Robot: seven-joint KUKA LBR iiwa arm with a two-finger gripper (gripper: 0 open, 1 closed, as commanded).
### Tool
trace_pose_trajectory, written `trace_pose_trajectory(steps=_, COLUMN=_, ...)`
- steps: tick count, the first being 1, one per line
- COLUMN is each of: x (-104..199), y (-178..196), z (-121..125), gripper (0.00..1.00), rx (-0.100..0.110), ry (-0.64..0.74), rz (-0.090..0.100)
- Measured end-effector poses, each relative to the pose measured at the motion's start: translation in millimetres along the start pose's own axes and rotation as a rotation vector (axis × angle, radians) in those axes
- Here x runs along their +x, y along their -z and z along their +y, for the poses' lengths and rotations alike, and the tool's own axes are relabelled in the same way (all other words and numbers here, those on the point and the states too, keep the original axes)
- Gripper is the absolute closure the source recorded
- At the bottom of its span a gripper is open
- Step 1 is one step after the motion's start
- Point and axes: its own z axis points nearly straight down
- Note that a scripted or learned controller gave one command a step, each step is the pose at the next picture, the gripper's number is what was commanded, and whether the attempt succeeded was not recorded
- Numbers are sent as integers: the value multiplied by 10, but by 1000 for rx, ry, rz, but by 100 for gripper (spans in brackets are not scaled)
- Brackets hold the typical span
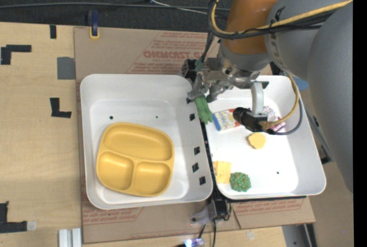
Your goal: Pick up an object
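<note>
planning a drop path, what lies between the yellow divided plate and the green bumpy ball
In the camera view, the bins' adjoining white rims and a small yellow square block lie between the yellow divided plate and the green bumpy ball.

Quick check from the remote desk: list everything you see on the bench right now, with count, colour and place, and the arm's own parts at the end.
White bins: 2, white, side by side on the bench, left bin, right bin.
Divided tray: 1, yellow, lying in the left bin.
Green object: 1, green, long, at the wall between the bins, under the claw.
Blue-ended packet: 1, blue, white and red, upper right bin.
Yellow piece: 1, yellow, middle of right bin.
Yellow block: 1, pale yellow, lower left of right bin.
Green lump: 1, dark green, bumpy, beside the yellow block.
Arm: 1, grey with orange band, reaching from the right.
Claw: 1, dark, at the green object's upper end.
</note>
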Motion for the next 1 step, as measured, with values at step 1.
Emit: trace_pose_trajectory(steps=1, x=469, y=-136, z=-249, gripper=100, rx=1, ry=0, rz=-1)
